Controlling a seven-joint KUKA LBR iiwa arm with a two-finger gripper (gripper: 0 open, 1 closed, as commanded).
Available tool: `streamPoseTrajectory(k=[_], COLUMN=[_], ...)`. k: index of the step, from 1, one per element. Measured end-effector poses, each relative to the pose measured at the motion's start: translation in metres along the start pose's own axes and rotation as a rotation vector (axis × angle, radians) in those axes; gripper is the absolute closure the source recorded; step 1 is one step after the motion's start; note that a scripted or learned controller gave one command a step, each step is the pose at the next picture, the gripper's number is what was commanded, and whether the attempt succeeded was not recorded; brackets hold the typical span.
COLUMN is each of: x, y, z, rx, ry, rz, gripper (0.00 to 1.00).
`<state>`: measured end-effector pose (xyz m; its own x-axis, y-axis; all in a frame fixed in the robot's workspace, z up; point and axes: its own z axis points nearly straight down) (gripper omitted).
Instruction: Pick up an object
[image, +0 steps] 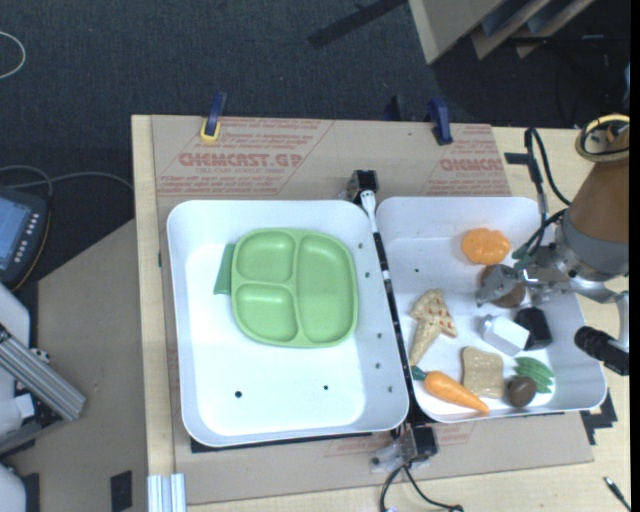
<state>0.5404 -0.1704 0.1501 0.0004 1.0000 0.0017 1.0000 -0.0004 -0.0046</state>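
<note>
— What lies nearest the front rim of the right bin (560, 405)?

— A carrot (452, 390), smooth orange and tapered, with a green stub at its thick end. It sits on the camera side of the jaws and off to their left. A rounded brown lump (520, 392) lies almost straight in front of the jaws, touching a crinkled dark green leafy piece (535, 372).

— And the tan thing?

— A squarish slab (483, 370), speckled like bread, between the carrot and the leafy piece. One step closer to the jaws lie a small white block (503, 333) with flat faces and a glossy black piece (530, 325), the two just beside each other.

— What about the jaws themselves?

— They hang below the grey arm (600, 235) over a dull grey-brown lump (495, 287). I cannot tell how wide they stand, nor whether they touch it.

— Anything to their left?

— A pale wedge (430, 318) with a waffle-grid texture, shaped like a cone, pointing toward the camera. Further left, across the bins' shared edge, the left bin (200, 380) holds a matte green plastic plate (295, 287), a rounded square split into three compartments.

— And beyond the jaws?

— A round orange fruit (485, 245) with a slightly lumpy skin, just behind and to their left. Past both bins, the brown printed cardboard of the tabletop (300, 160) carries a yellow clamp (211, 122) and a blue clamp (439, 120).
</note>
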Motion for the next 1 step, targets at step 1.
streamPoseTrajectory(k=[1], x=[0.0015], y=[-0.0112], z=[0.0542], rx=[0.003], ry=[0.001], rz=[0.0], gripper=[0.0])
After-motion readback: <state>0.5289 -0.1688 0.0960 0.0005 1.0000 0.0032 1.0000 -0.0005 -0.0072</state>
